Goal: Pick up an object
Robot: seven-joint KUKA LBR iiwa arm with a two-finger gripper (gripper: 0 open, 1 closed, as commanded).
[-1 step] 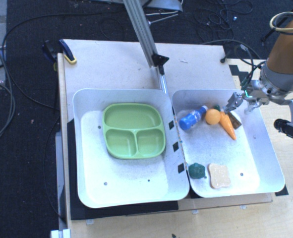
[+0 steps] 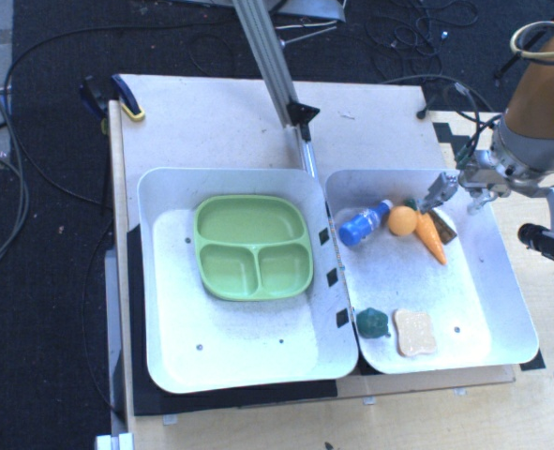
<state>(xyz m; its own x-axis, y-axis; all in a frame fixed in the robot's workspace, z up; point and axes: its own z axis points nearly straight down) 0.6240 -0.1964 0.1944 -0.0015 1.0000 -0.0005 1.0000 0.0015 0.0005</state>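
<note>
Inventory, ref. landmark: carrot (image 2: 431, 237), in right bin (image 2: 501, 279).

- Carrot: orange, tapered, lying flat near bin's upper part. Long axis runs diagonal, thick end up-left, tip pointing down-right. Likeliest pick target, judged by its closeness to the tool.
- Orange ball (image 2: 403, 220): touching or just beside carrot's thick end, to its left.
- Blue bottle (image 2: 361, 225): further left of carrot, past the ball, lying on its side, cap toward the ball.
- Green lump (image 2: 373, 322): well below-left of carrot, near the bins' shared divider.
- Toast slice (image 2: 415, 333): below carrot, just right of the green lump.
- Green tray (image 2: 254, 247), 3 compartments: well left of carrot, in left bin (image 2: 164, 345).
- Gripper (image 2: 464, 190): just above-right of carrot's thick end, at bin's upper rim. Fingers (image 2: 439, 192) look spread, nothing between them; not touching carrot as far as can be told.

Key relation: carrot lies down-left from gripper, close by. Est. next move: short descent toward carrot's thick end, fingers set across the diagonal axis. Risk: ball crowds that end, may get nudged or caught instead.
</note>
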